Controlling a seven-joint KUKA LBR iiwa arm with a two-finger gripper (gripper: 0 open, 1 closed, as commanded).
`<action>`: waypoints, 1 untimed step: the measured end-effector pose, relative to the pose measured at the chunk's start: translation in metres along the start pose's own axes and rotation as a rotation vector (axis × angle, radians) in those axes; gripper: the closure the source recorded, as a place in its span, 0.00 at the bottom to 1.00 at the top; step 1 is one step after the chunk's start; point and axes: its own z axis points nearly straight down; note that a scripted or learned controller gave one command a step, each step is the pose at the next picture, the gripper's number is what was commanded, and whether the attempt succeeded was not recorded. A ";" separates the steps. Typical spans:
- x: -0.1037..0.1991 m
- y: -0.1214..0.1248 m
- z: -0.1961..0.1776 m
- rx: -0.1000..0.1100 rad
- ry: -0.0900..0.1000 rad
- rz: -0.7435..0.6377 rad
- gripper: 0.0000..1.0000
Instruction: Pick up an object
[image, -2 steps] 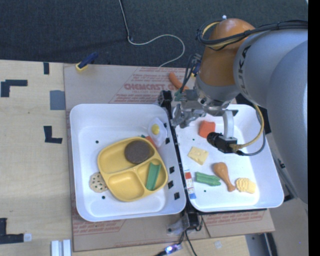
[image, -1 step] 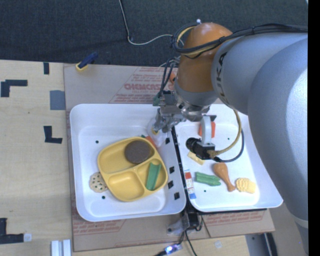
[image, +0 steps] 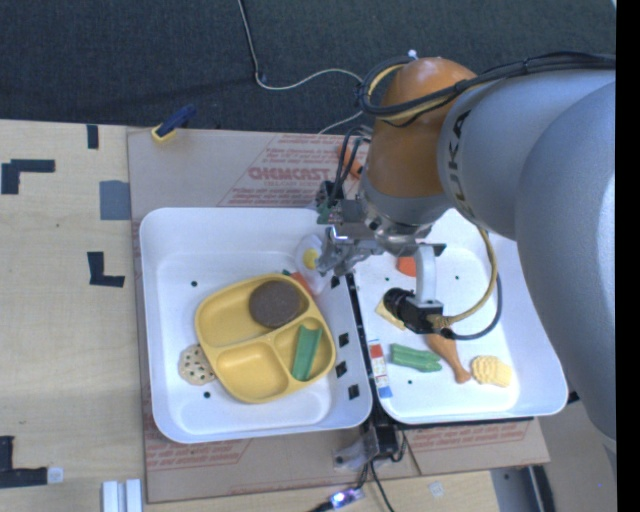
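My gripper (image: 334, 256) hangs over the far right corner of the left bin (image: 165, 300), close to the wall between the two bins. A small yellow piece (image: 310, 259) lies just left of it, and I cannot tell whether the gripper touches it. A yellow divided plate (image: 232, 318) in the left bin holds a brown round patty (image: 276, 303) and a green stick (image: 306, 352). A speckled cookie (image: 194, 366) lies beside the plate's near left edge.
The right bin (image: 530, 385) holds a green bean pod (image: 415, 358), an orange-brown drumstick (image: 450, 356), a yellow ridged piece (image: 491, 371) and a small orange piece (image: 405, 266). A white marker (image: 378, 364) lies by the dividing wall. The arm covers the right bin's far side.
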 end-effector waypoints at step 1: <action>0.003 0.015 -0.007 -0.003 0.001 -0.001 1.00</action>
